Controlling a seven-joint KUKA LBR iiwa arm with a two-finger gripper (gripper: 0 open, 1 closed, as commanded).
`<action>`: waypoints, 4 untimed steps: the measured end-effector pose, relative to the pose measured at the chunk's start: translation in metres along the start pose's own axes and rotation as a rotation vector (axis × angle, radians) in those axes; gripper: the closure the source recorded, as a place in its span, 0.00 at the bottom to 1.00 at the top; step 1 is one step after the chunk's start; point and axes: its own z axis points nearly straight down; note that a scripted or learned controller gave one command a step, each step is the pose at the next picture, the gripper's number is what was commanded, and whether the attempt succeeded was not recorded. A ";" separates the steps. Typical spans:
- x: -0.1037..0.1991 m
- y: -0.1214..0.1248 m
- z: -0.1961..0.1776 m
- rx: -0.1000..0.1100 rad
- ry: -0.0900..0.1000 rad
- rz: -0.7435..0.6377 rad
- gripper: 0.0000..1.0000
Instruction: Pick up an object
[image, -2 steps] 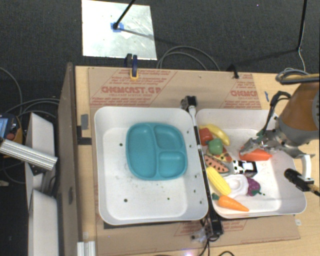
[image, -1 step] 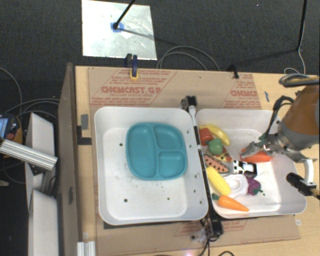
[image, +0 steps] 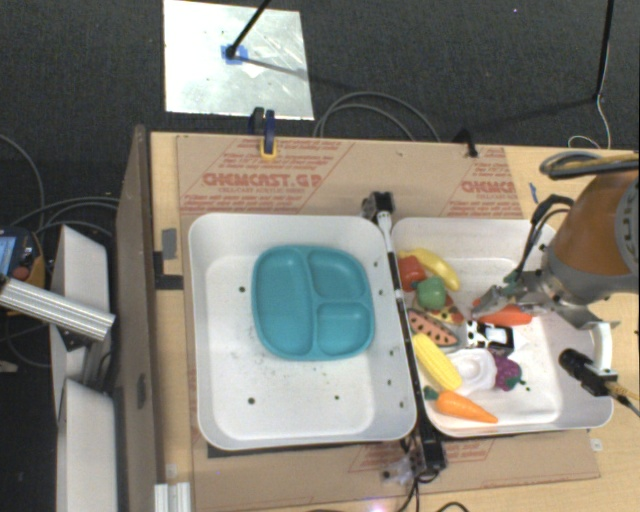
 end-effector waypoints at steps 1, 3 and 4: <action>-0.021 -0.031 0.010 0.032 0.019 0.003 0.00; 0.028 0.038 0.008 0.042 0.022 -0.004 1.00; 0.106 0.081 -0.090 0.037 0.025 -0.009 1.00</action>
